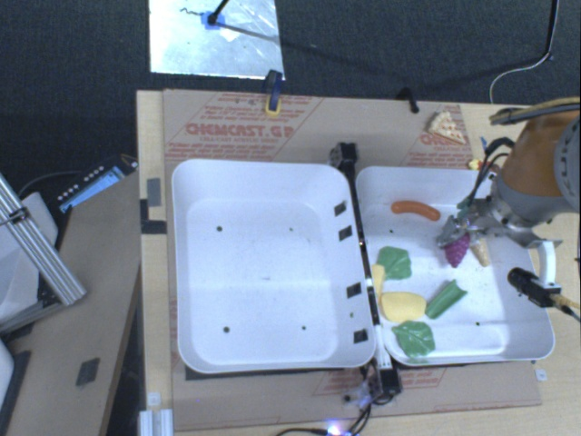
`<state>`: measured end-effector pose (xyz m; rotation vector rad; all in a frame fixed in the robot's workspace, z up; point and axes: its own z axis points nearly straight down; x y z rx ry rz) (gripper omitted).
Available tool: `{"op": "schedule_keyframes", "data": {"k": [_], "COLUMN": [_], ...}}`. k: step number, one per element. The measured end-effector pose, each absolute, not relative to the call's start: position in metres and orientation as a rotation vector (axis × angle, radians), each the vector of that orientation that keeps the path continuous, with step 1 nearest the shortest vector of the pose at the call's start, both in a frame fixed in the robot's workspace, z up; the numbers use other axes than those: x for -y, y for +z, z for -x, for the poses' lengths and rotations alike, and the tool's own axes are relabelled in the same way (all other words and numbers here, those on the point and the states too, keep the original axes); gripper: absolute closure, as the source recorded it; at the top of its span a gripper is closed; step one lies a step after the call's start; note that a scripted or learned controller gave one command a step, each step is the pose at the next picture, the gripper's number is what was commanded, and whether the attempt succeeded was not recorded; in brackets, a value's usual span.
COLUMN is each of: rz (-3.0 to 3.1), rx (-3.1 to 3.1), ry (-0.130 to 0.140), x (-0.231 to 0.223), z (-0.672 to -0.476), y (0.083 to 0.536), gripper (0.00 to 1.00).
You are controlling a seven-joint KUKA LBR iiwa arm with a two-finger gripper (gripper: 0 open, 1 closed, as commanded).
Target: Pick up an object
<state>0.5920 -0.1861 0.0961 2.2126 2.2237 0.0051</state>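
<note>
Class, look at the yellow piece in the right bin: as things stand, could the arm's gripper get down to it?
Probably yes. The yellow piece lies open from above, though green pieces crowd close around it. The gripper is nearby over the same bin.

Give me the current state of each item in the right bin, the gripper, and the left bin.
gripper: low in the right bin, at the purple item
purple item: at the gripper's tip, grasp unclear
orange sausage: lying flat, apart
yellow item: lying flat, untouched
green leaf: lying flat
right bin: holding the items
left bin: beside it
</note>
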Motion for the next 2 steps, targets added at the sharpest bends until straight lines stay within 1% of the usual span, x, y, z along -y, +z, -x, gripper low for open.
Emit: {"op": "schedule_keyframes", "data": {"k": [1,2], "rz": [-2.207,-2.205], "rx": [-2.235,-2.23], "ry": [0.006,0.017], "x": [0.082,0.015], "z": [-0.608,-0.591], "y": [0.085,0.191], "gripper": [1.0,1.0]}}
